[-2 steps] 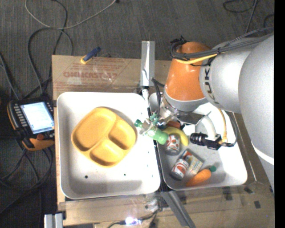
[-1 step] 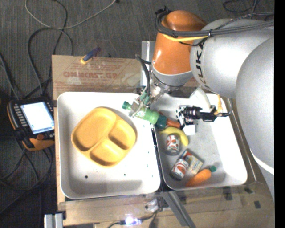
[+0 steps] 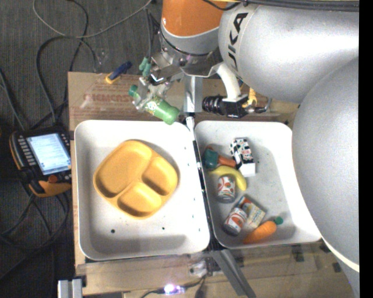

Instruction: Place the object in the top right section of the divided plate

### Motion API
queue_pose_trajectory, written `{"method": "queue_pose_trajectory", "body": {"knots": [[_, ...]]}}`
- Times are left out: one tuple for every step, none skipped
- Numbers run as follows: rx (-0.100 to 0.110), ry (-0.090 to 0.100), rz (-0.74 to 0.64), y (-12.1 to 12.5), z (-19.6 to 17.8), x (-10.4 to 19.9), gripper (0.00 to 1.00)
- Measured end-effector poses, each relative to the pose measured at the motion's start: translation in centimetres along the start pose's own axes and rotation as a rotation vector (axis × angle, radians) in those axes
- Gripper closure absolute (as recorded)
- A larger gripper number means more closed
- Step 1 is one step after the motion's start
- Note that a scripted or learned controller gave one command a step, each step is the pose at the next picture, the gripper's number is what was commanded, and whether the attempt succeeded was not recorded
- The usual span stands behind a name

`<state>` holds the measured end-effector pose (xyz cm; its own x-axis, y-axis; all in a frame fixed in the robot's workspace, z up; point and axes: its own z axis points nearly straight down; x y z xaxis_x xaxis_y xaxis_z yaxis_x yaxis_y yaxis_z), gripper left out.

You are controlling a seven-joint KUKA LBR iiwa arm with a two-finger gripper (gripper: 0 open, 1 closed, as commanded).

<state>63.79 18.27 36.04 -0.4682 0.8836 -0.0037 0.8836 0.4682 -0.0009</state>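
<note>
A: In the camera view, where is the claw point(image 3: 152, 87)?

B: It hangs near the top of the frame, beyond the far rim of the left bin point(image 3: 87, 131), below the arm's orange band point(image 3: 189, 17). Its fingers are clenched on a green object point(image 3: 162, 110), a small bottle-like piece that lies tilted, its lower end reaching over the bin's far edge.

A: And the divided plate point(image 3: 137, 177)?

B: The yellow plate rests in the left bin, roughly in the middle, turned at an angle. It has three sections. The green object is well apart from it, above and beyond the plate's far side.

A: What does the right bin point(image 3: 285, 174) carry?

B: A cluster of small things. A black-and-white cow-patterned piece point(image 3: 241, 150) lies toward the far side, with a teal and orange item point(image 3: 214, 158) just beside it on the left. A yellow banana point(image 3: 228, 173) sits nearer the middle, touching a small can point(image 3: 225, 187). Closer to the near rim lie another can point(image 3: 235, 220), a small box point(image 3: 253, 213) and an orange carrot point(image 3: 261, 230).

A: Anything else on the worktop point(image 3: 105, 99)?

B: A blue and yellow item point(image 3: 118, 71) lies at its far left corner. Left of the worktop sits a handheld pendant point(image 3: 42, 154) with a lit screen.
</note>
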Motion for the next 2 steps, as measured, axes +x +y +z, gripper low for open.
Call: {"method": "queue_pose_trajectory", "body": {"knots": [[0.002,0.002,-0.034,-5.1,10.2,2.0,1.00],[0.002,0.005,-0.206,-9.7,15.7,4.6,1.00]]}}
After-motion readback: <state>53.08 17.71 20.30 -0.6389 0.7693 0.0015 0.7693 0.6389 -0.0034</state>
